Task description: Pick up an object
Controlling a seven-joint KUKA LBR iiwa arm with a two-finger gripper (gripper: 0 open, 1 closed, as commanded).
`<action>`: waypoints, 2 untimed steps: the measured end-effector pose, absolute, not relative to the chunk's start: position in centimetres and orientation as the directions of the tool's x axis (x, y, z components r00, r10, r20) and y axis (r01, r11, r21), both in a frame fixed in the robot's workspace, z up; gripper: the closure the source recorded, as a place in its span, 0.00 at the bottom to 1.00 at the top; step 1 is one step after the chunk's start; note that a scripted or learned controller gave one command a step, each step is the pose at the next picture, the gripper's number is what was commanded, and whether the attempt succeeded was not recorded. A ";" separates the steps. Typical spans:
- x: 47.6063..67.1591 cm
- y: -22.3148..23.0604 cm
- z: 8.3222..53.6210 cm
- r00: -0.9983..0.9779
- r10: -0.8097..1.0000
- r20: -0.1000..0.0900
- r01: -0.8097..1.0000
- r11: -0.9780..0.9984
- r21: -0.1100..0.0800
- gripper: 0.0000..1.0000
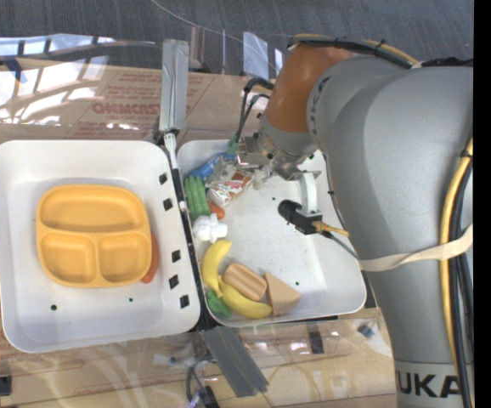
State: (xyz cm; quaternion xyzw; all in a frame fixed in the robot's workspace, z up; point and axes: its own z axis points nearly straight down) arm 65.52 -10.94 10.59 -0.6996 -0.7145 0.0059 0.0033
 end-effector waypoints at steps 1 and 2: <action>65.7 -10.7 10.5 0.128 0.992 0.005 0.992 -0.127 -0.009 0.00; 65.5 -11.0 10.6 -0.112 0.994 -0.001 0.994 0.112 -0.018 0.00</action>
